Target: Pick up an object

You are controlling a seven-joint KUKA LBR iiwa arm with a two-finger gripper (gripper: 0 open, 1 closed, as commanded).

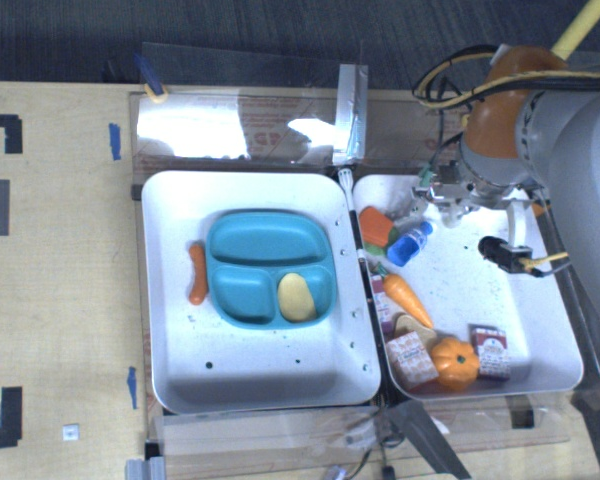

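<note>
**Nothing lifted yet: fingers poised at the far end of the right bin**

The grey arm (570, 158) is seen reaching over the right bin (540, 308), and the fingers (432, 192) are placed above that bin's far end. Whether they are open or closed cannot be told, since the wrist hides them; nothing is seen held between them.

The left bin (170, 348) lies well apart from the fingers on the counter (60, 298). In it a blue tray (265, 248) is set, with a yellow piece (296, 296) in one compartment and an orange stick (197, 273) beside it.

Just beside the fingers, toward the divider, an orange-red piece (376, 226) and a blue bottle (408, 244) are found touching each other. These are judged the likeliest targets. Farther from the fingers, toward the near wall, a carrot (408, 301), a small pumpkin (454, 360) and two packets (488, 348) are grouped.

The task is judged barely begun. An approach is made, but the grasp and the lift are left to be done.
</note>
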